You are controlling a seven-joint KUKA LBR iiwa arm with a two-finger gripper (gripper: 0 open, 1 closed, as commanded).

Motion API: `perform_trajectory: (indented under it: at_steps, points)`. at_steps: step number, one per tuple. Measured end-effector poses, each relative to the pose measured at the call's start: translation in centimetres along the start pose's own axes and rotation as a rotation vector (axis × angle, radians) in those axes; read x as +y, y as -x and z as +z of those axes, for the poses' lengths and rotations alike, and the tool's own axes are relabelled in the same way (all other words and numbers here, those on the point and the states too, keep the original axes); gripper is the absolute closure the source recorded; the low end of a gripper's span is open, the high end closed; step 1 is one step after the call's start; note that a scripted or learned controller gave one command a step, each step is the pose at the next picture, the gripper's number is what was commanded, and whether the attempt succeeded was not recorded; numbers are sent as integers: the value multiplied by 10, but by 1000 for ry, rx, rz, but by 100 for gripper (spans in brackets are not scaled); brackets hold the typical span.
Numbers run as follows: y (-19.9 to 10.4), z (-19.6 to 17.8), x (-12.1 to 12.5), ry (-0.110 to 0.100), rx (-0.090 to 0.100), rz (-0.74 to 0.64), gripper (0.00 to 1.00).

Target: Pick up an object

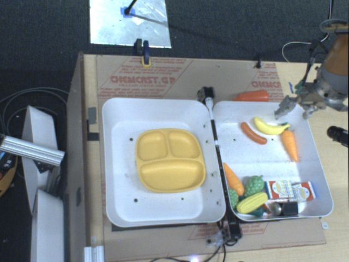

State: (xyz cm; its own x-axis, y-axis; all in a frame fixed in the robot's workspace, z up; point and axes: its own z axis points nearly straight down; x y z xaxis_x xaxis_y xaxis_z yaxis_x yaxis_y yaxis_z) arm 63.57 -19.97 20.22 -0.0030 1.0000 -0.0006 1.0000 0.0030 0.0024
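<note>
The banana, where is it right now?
The banana lies near the far edge of the right bin, between the sausage and a carrot, close to the gripper.

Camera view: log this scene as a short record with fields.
left bin: holds a yellow divided plate
right bin: banana, sausage, two carrots, corn cob, green vegetable, small carton
outside the bins: orange-red item on the cardboard behind the right bin
tool: above the right bin's far right corner, nothing seen between its fingers
</note>
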Motion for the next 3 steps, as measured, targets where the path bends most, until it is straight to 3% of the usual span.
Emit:
perform_trajectory:
  at_steps: [1, 2, 3]
  points:
    - [-52, 117, 29, 1, 1, -3, 0]
    - [-52, 117, 17, -1, 0, 2, 0]
    - [-52, 106, 19, 2, -1, -1, 100]
